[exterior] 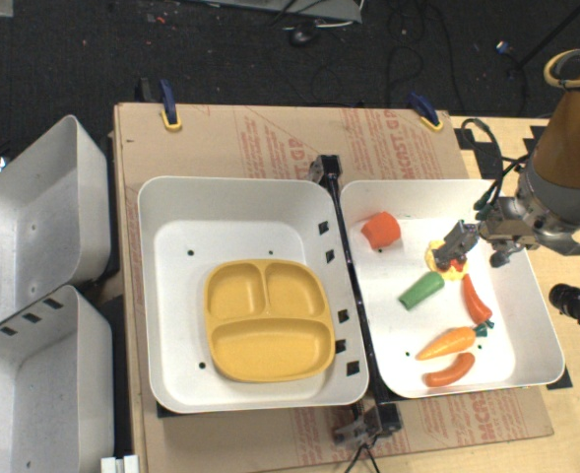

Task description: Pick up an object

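The right bin (526,264) holds several toy foods. An orange-red round piece (380,230) lies at its back left. A green piece (421,290) lies near the middle. A small yellow piece (441,261) sits just beyond it, partly hidden by my gripper (453,248), which hangs directly over it. A red chili (477,302), an orange carrot with a green top (449,342) and a red-orange sausage shape (449,369) lie toward the front. The arm (565,166) reaches in from the right. Nothing can be seen held in the gripper.
The left bin (171,215) holds a yellow divided plate (268,319). A dark divider (344,264) runs between the two bins. Two more white bins (33,264) stand tilted off the bench at the far left. Cables lie on the dark floor behind.
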Robot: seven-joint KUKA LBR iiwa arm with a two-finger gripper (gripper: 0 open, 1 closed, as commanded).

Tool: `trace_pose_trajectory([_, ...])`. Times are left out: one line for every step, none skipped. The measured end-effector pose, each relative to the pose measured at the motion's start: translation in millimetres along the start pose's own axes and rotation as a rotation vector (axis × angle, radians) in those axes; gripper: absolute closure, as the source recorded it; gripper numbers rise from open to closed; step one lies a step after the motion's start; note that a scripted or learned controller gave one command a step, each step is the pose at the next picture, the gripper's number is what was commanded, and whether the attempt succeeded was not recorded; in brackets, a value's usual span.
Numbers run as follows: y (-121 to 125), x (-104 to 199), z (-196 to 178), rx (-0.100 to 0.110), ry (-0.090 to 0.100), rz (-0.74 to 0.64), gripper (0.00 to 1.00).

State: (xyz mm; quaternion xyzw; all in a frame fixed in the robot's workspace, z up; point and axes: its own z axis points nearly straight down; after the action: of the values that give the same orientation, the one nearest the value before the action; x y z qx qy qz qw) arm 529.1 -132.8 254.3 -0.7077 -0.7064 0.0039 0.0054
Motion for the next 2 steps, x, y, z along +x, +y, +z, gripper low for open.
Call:
trace_pose_trajectory([2, 0, -6, -0.012, -0.002, -0.003, 0.0])
trace_pose_trajectory([3, -2, 58, -0.007, -0.001, 0.0, 0.0])
